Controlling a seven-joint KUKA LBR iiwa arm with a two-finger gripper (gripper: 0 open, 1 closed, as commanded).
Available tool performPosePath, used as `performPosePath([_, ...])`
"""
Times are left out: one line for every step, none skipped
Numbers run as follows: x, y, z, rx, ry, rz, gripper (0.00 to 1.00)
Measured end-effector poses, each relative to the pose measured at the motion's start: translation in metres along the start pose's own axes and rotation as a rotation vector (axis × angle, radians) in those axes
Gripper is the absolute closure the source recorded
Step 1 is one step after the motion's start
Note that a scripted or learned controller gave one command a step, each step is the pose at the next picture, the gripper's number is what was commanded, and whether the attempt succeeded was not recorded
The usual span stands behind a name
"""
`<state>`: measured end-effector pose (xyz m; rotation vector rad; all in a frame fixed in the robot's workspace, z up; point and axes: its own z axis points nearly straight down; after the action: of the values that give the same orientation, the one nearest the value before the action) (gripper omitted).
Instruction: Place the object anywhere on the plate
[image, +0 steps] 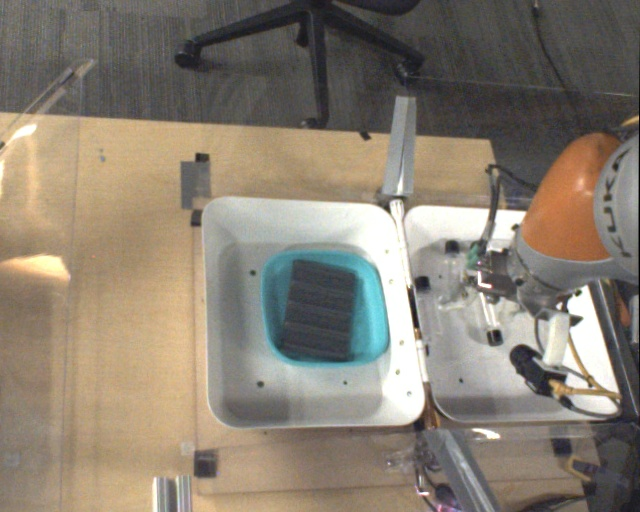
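Dark ribbed rectangular block (320, 308), flat on glossy turquoise square plate (372, 320)

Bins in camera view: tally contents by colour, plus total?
White bins: 2, left bin and right bin
Teal plate: 1, in the left bin
Dark grey ridged block: 1, lying on the plate
Total: 4

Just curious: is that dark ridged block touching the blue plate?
Touching. The camera view shows the dark ridged block lying flat inside the blue plate, no gap beneath.
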<state>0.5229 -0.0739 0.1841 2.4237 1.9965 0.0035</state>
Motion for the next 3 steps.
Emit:
performPosePath([0.077,-0.027,-0.033,-0.003,0.001,0.091,0.00])
performPosePath([0.127,-0.020,0.000,0.000,0.001,0.102,0.00])
performPosePath([0.082,-0.007,-0.039,-0.004,0.001,0.142,0.00])
